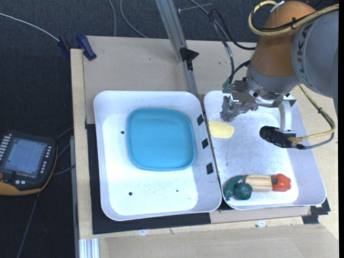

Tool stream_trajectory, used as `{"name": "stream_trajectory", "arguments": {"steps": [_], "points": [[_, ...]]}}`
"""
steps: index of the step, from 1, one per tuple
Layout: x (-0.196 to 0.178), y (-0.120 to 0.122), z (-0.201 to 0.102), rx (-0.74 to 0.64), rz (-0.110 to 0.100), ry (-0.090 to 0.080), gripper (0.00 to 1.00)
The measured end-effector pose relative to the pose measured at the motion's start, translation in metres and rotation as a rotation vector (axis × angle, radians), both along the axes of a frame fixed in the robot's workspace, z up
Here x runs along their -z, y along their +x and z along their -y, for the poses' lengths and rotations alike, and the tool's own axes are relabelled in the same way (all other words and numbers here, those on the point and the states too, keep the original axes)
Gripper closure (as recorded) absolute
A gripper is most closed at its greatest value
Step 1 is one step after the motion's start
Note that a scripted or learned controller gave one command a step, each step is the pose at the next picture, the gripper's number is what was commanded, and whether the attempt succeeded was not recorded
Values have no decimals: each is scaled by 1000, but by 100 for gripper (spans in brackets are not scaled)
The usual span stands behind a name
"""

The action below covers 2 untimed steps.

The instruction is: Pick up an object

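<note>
Claw sits low in the right bin, upper-centre of frame, right above the yellow piece. Can't tell if it's apart or together, too dark and bunched. Risk, imo: the yellow piece lies tight against the bin's left wall, so a descent could clip the wall or nudge the piece away. Green item, tan piece and red piece lie along the bin's lower edge. Left bin holds a blue plate. Light wooden bench, dark carpet around, cables, pendant at left edge.
</note>
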State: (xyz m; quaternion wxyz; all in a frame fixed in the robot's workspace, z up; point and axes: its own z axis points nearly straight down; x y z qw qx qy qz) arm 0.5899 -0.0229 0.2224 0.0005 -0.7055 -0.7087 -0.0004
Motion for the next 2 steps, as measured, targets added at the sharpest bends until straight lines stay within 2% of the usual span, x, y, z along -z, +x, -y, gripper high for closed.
{"name": "stream_trajectory", "arguments": {"steps": [1, 2], "points": [[7, 8, -50, 0, 0, 0, 100], [-9, 15, -103, -1, 2, 0, 100]]}}
